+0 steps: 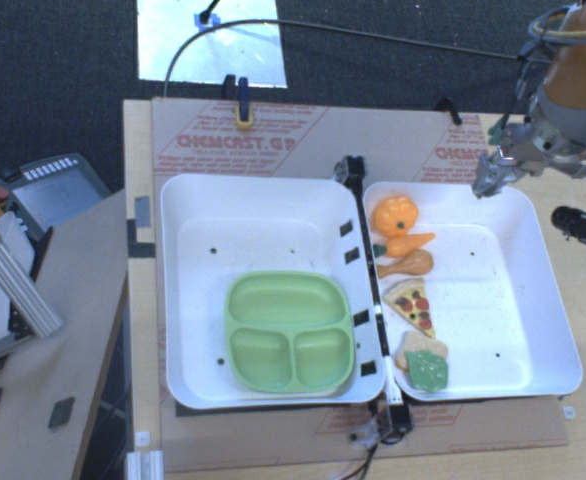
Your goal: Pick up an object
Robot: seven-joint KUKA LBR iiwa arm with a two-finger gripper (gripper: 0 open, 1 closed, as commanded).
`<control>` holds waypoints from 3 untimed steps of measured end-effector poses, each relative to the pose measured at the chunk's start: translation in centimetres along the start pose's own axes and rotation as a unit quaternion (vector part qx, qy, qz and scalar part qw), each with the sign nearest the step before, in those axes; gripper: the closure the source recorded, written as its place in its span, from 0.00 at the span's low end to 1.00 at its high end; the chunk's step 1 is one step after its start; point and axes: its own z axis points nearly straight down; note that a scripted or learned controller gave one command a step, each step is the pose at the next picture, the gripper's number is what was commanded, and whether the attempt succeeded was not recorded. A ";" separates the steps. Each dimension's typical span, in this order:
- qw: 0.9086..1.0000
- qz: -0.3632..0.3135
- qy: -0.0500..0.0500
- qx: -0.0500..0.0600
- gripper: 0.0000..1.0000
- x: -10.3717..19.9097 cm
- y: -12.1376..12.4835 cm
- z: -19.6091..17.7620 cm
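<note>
Gripper (488,181) above right bin (533,268) far corner, grip state unclear, nothing held | step: approach | next: descend twd pumpkin (394,214) / pizza slice (411,303) along divider

Robot lab: bench (573,268) with white bins (263,203).

We see the right bin (533,298) open across its middle and right side — bare floor there. Its left edge is crowded: a pumpkin (394,214), a carrot (413,243), a pizza slice (412,304) and a green piece (427,370) line the divider (365,268). In the left bin (263,218), a green tray (290,331) fills the lower part — the upper floor lies free.
</note>
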 end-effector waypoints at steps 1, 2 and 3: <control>1.000 0.000 0.000 0.000 1.00 4.1 -1.9 0.9; 1.000 0.000 0.000 0.001 1.00 9.0 -3.5 2.3; 1.000 -0.001 0.001 0.001 1.00 14.4 -5.4 3.4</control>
